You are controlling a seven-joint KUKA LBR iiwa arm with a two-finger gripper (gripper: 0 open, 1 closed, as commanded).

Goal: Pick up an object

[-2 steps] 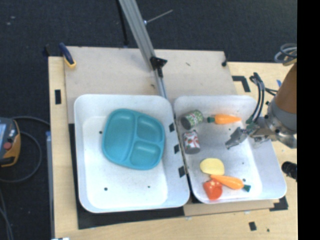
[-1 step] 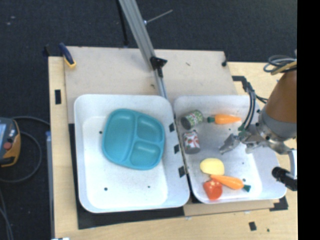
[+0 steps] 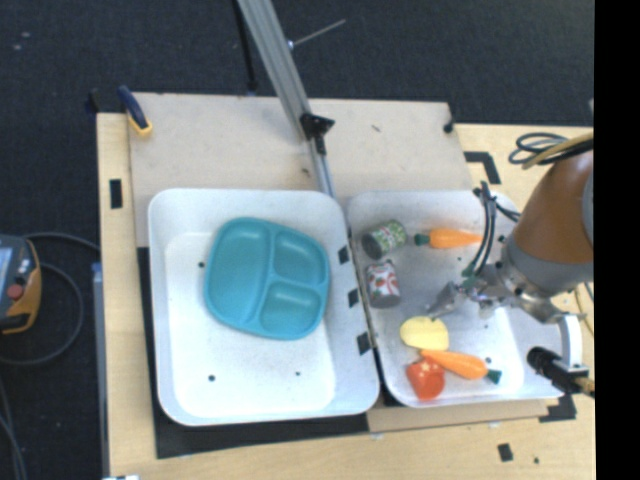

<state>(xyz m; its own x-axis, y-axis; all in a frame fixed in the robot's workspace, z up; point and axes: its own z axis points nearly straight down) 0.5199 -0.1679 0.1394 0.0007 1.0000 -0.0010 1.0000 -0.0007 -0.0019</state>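
Tabletop [image 3: 400, 123] with two white bins: we judge the approach step under way. Gripper [image 3: 452, 298] hangs over the right bin [image 3: 400, 213], just beyond the yellow fruit [image 3: 424, 333]; jaw state indeterminable. Descent follows next.

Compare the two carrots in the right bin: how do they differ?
The upper carrot lies near the bin's far wall, almost level across the view; the lower carrot lies near the front, slanted. The lower one touches a red item; the upper lies alone. Both are orange with green ends.
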